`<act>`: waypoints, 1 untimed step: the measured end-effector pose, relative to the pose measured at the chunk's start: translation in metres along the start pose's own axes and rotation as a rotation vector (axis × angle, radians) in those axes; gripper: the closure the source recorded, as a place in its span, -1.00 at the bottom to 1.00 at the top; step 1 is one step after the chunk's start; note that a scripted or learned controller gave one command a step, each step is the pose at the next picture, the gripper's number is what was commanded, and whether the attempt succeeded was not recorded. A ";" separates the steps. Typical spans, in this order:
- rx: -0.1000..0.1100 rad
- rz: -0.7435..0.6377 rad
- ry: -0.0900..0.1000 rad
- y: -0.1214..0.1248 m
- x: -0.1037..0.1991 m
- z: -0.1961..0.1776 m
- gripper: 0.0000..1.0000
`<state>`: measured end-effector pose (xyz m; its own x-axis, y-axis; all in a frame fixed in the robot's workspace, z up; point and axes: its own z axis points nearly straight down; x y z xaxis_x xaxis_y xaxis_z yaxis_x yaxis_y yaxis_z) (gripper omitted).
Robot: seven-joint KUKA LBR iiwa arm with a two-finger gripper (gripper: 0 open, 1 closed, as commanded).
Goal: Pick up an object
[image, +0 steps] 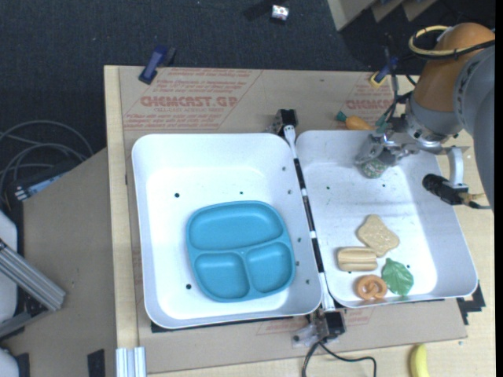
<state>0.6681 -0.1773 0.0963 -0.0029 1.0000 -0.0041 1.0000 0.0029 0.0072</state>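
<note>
You are at the reach-in stage: the gripper (374,163) hangs over the far end of the right bin (440,285), well apart from the objects, and nothing shows in its grasp; how its jaws stand cannot be told from this angle. The toast-shaped piece (377,235), the tan roll (356,258), the pretzel (370,287) and the green leaf (398,277) cluster at the near end. Your next move calls for travelling toward that cluster and descending over one piece. The blue tray (240,248) sits in the left bin (149,210).

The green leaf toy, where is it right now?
The small green leaf-shaped toy lies in the right white bin, at its near right corner, beside the orange pretzel-shaped toy and just below the tan bread-slice toy.
</note>
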 end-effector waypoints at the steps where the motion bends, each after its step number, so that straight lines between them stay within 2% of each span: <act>1: 0.004 0.001 0.004 0.000 0.095 -0.090 1.00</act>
<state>0.6674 -0.0822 0.1859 -0.0022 1.0000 0.0002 1.0000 0.0022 0.0034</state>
